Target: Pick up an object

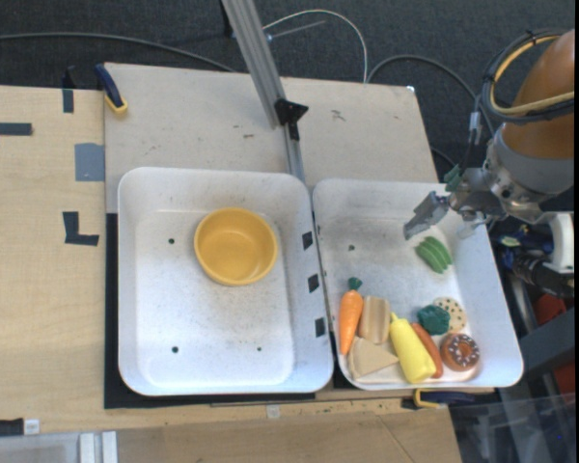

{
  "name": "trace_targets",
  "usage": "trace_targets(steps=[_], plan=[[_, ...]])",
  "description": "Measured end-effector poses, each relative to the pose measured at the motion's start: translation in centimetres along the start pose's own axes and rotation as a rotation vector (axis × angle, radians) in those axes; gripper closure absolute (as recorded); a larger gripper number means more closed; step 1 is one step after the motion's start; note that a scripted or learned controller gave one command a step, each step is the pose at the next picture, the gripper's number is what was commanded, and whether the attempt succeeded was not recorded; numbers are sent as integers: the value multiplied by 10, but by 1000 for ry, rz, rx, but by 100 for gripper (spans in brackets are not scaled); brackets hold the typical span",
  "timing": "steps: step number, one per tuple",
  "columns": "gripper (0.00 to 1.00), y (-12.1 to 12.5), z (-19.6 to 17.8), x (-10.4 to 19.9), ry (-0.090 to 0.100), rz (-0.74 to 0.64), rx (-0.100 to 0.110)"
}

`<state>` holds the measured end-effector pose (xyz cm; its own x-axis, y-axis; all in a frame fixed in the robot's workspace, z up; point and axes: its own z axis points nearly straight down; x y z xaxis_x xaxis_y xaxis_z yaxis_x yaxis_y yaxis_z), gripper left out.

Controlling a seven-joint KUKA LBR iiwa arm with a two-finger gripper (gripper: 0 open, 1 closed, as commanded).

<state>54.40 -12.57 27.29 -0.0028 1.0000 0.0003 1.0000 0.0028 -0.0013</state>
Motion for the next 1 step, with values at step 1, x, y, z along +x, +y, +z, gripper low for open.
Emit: trace_targets(steps=[1], plan=[[0,0,0,0,0,1,0]])
